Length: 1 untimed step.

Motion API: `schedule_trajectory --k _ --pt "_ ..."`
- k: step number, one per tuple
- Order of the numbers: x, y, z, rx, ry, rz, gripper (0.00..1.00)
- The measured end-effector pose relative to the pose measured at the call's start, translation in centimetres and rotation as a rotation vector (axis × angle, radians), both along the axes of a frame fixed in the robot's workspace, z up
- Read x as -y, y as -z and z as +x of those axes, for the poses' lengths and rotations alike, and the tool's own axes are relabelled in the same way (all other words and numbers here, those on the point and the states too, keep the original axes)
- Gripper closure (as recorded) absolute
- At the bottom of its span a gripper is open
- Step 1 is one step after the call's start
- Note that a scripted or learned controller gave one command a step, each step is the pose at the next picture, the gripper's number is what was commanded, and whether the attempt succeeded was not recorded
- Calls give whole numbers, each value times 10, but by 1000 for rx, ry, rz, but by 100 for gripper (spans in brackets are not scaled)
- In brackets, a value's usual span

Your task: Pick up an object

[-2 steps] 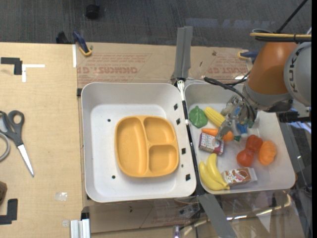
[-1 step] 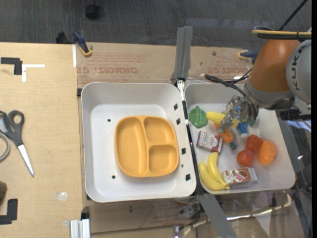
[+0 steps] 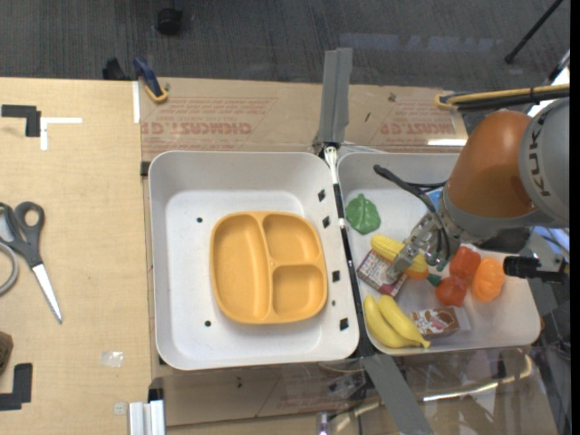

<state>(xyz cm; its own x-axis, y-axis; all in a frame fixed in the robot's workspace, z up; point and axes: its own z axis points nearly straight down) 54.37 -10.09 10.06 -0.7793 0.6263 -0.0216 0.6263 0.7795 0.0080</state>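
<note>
My gripper [image 3: 410,254] is low in the right bin [image 3: 517,333], reaching in from the right under the orange-banded wrist. It sits right over a yellow corn cob [image 3: 385,246], which sticks out on both sides of it. Close around it lie a green leafy toy [image 3: 362,213], a dark red packet [image 3: 379,273], a bunch of bananas [image 3: 390,322], a brown snack packet [image 3: 437,321], a red tomato-like fruit [image 3: 453,288] and an orange fruit [image 3: 488,279]. The arm hides part of the bin's far right.
The left bin [image 3: 172,243] holds a yellow divided plate [image 3: 269,267]. Scissors [image 3: 34,252] lie on the wooden bench at far left. A grey bar [image 3: 335,98] runs along the wall between the bins. Cables hang beside the wrist.
</note>
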Motion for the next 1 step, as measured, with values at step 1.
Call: schedule_trajectory --k 1 --pt "-75 -91 19 -20 216 9 100"
